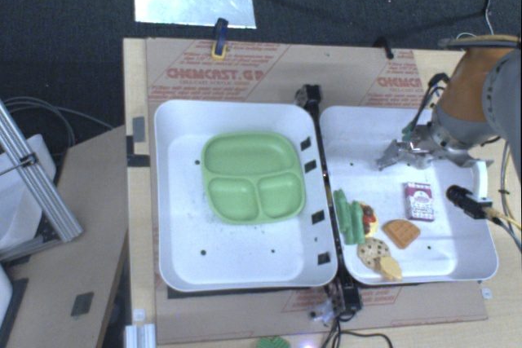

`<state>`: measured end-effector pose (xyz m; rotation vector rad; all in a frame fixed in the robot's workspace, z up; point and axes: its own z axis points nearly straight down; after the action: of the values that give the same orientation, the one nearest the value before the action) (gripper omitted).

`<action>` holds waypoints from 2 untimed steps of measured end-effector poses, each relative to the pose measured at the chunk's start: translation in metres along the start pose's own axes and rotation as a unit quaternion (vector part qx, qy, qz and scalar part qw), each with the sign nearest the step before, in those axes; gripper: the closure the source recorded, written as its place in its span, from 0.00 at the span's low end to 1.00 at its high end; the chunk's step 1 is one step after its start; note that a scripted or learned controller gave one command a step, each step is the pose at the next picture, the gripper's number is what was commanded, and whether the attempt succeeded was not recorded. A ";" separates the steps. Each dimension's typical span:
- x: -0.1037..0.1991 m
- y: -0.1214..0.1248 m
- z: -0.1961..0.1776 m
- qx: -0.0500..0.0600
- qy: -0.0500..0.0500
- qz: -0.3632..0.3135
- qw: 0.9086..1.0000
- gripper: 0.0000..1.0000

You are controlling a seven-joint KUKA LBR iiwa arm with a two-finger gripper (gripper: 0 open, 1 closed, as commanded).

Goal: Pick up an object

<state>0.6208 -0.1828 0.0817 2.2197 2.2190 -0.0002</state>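
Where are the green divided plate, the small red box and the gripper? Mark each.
green divided plate [251,175], camera view, on its large upper compartment.
small red box [419,201], camera view, on its top face.
gripper [397,155], camera view, at its fingertips.

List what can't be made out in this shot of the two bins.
- Gripper, camera view: too small and blurred to tell the finger state.
- Small box: its printing is too small to read.
- Arm: cut off by the right edge.
- Food toys in the right bin: packed together and blurred, so the individual kinds are uncertain.
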 end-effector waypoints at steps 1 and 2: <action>-0.008 -0.076 -0.003 0.003 0.002 0.001 1.000 0.00; -0.008 -0.071 -0.014 -0.001 0.001 -0.001 1.000 1.00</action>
<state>0.5498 -0.1903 0.0957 2.2179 2.2198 0.0037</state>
